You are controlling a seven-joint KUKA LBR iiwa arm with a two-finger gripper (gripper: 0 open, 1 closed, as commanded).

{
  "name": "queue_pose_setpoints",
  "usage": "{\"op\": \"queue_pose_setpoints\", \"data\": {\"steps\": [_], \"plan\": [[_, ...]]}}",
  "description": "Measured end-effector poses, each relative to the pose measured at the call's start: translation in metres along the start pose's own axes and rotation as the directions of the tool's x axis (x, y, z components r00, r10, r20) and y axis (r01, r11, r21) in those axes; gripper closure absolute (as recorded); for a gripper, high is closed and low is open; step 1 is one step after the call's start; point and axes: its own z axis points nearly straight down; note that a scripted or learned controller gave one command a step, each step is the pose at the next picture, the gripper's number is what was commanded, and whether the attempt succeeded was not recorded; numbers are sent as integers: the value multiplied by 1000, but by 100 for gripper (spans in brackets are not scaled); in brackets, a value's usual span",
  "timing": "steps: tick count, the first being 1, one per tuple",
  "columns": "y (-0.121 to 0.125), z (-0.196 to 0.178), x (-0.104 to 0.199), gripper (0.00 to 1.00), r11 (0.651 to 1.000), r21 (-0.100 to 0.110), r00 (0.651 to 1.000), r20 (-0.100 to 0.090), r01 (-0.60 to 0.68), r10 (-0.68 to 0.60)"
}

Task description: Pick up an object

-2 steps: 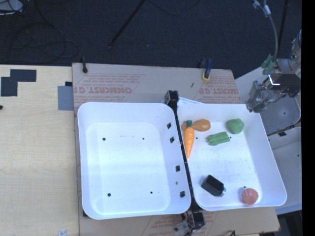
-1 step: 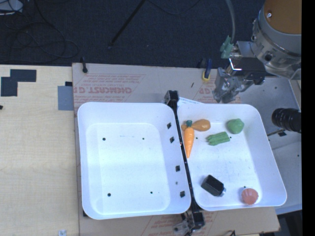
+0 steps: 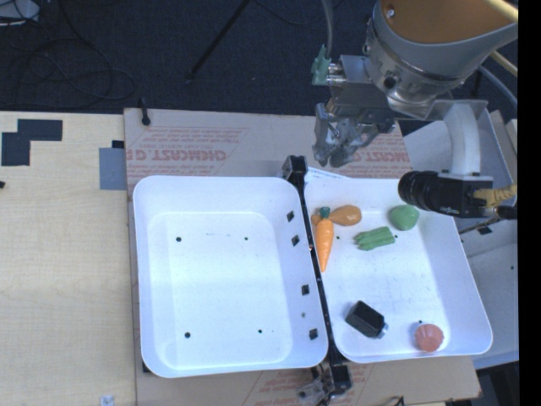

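— Over the right bin's (image 3: 406, 282) far rim hangs the gripper (image 3: 338, 150). Clenched or released?
— Can't tell from here. Carrot (image 3: 324, 242) lies inside by the divider (image 3: 297, 180), black block (image 3: 366, 319) nearer the front.

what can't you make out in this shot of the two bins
- Camera view: arm, cut off by the top and right edges.
- Camera view: claw, dark and blurred against the cardboard; its detail is unreadable.
- Camera view: right bin, far right corner hidden behind the arm.
- Camera view: orange item and pink ball, too small to identify.
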Motion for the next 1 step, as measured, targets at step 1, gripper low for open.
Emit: {"op": "queue_pose_setpoints", "data": {"steps": [1], "plan": [[-32, 0, 62, 100, 1000, 2, 1000, 1, 1, -1]]}}
